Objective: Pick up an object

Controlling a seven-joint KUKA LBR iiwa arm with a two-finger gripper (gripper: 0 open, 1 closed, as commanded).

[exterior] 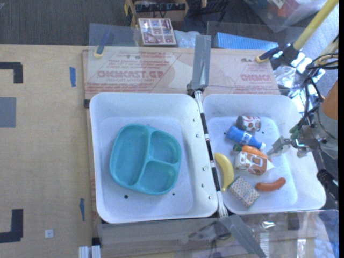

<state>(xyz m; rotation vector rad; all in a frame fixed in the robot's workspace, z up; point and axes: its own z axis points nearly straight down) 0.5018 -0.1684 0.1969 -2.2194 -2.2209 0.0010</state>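
The right bin (306,198) holds several small objects. A small brown and white can (248,123) lies at the back, with a blue bottle (243,136) just in front of it. An orange and white carton (251,160) lies in the middle, a yellow banana (224,170) by the left wall, a red sausage (270,185) and a patterned block (244,191) at the front. My gripper (290,147) hangs over the right part of this bin, just right of the carton, open with nothing between its fingers.
A teal divided plate (145,158) lies in the left bin (102,112). The ridge (207,149) between the two bins runs just left of the banana. Cables and arm parts crowd the right bin's right edge.
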